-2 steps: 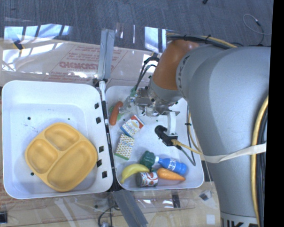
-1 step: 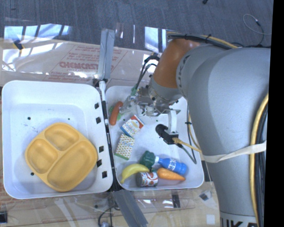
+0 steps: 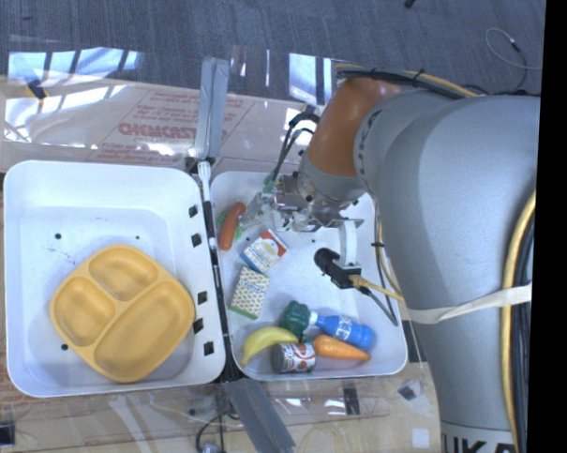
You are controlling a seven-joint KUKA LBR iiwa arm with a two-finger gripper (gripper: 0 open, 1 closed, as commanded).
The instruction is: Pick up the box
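Camera view from above shows two white bins side by side: the left bin point(image 3: 26, 210) carries one yellow divided plate point(image 3: 120, 309), and the right bin point(image 3: 388, 359) carries the loose items the arm has to sort through. The gripper point(image 3: 286, 204) sits low at the far end of the right bin, under the orange-banded wrist, and the arm's bulk hides its tips, so whether the claw is open, closed or gripping anything cannot be told. One small box point(image 3: 264, 252) with a blue-and-white face lies just beside the gripper, toward the near side, tilted on the bin floor and apparently free; I judge this to be the task's thing, and the gripper's place close above it suits a descent for a grasp. A second, flatter patterned packet point(image 3: 250, 292) lies just nearer still, touching or almost touching the box, which could crowd a grasp. Counting the rest: one orange sausage-shaped piece point(image 3: 229, 225) by the divider, one banana point(image 3: 265, 340), one can point(image 3: 294, 357), one carrot point(image 3: 342, 348), and one blue bottle with a green cap point(image 3: 331, 325), all clustered along the near wall, well apart from the gripper.
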